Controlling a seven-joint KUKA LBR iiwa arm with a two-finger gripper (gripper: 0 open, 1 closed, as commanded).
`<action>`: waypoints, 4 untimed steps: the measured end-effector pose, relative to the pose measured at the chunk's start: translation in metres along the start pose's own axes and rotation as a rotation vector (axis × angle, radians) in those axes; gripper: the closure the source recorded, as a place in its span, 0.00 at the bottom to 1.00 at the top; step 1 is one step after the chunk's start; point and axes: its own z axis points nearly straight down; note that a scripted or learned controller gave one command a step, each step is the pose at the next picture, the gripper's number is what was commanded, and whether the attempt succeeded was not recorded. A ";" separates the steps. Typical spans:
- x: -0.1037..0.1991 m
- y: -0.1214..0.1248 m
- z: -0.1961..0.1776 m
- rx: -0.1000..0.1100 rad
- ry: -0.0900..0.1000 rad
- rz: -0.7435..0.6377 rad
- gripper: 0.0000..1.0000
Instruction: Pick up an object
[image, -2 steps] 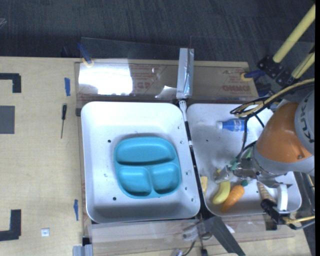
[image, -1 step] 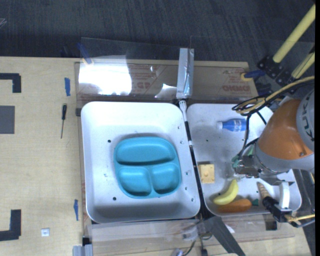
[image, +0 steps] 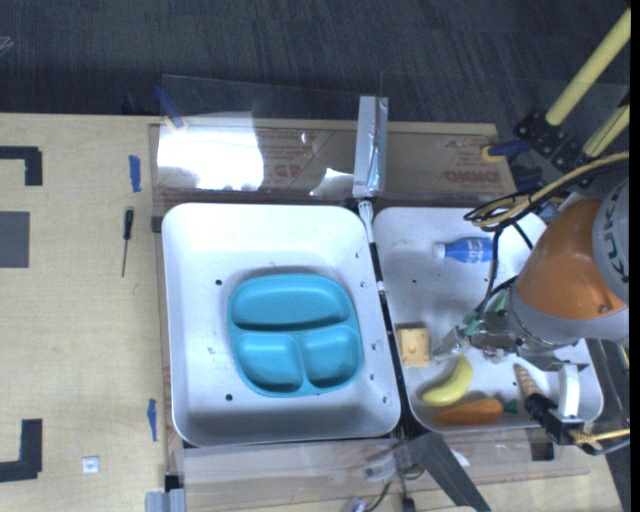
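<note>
Over in the left bin (image: 200, 250), a blue divided tray (image: 294, 331) is lying flat in the middle, well apart from the action and not looking like the target. Moving across the divider into the right bin (image: 405, 240), the candidates are clustering along the near edge: a small tan block (image: 413, 345) is sitting just beside the dividing wall, a yellow banana (image: 450, 383) is curving just to its right, and an orange carrot (image: 468, 410) is lying right below the banana, apparently touching it. Farther back, a blue-and-white bottle (image: 466, 250) is resting on its side, well apart from the others.

The step in hand looks like the approach: the gripper (image: 487, 335) is hovering low over the bin, just above and to the right of the banana, with nothing visibly between its parts. How wide the tool is set cannot be told from this angle, as the wrist is hiding it. The next move, by judgement, is calling for a descent and a slight shift toward the banana or the block, keeping clear of the carrot crowding below.

The arm (image: 575, 270) is reaching in from the right, orange band bulking over the bin's far corner, wrist pointing down, cables looping above it.
</note>
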 end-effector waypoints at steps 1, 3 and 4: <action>0.009 0.044 0.011 0.004 -0.001 -0.133 0.00; 0.003 0.042 0.011 0.005 -0.001 -0.028 0.00; -0.003 -0.005 0.010 0.002 0.000 0.116 0.00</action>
